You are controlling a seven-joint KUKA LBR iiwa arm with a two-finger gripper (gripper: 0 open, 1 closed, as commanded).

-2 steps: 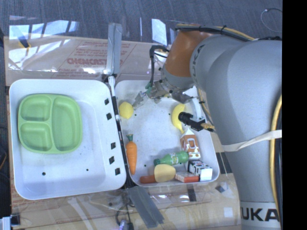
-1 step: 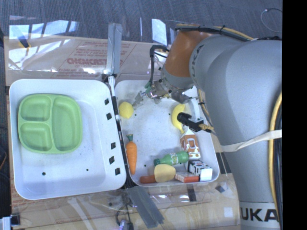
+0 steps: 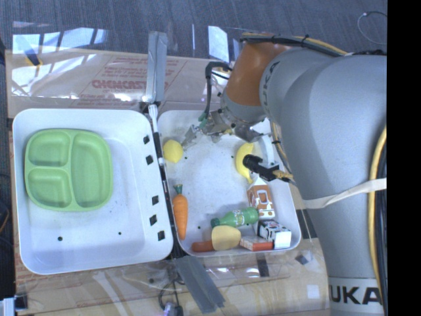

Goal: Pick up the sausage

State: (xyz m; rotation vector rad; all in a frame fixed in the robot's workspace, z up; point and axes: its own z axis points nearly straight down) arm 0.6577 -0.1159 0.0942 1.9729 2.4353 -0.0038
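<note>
sausage (image 3: pixel 202 246) lying at the near edge of the right bin (image 3: pixel 197 176), reddish, mostly tucked under a yellow piece (image 3: pixel 225 237), long axis running roughly left to right along the bin's front wall. just beside the tip of the carrot (image 3: pixel 180 214), which lies lengthwise at the bin's left wall.

claw (image 3: pixel 204 127) hanging over the far end of the same bin, near the lemon (image 3: pixel 173 151), well apart from the sausage. from the claw, target lies toward the camera, almost straight down the picture, at the opposite end of the bin. fingers too dark and small against the wrist to read; cannot tell whether wide or narrow, and nothing visibly between them.

arm reaching in from the right, big grey body covering the right side of the tabletop, orange band (image 3: pixel 253 74) above the wrist, wrist bent down toward the bin's far-left corner.

likely needed: a long pull toward the front wall, then a grip across the sausage's short side. crowded there: green bottle (image 3: pixel 238 218), small boxes (image 3: pixel 266 239) and the yellow piece all close by, so a clean grasp looks awkward.

green plate (image 3: pixel 66 170) in the left bin (image 3: pixel 39 255).
</note>
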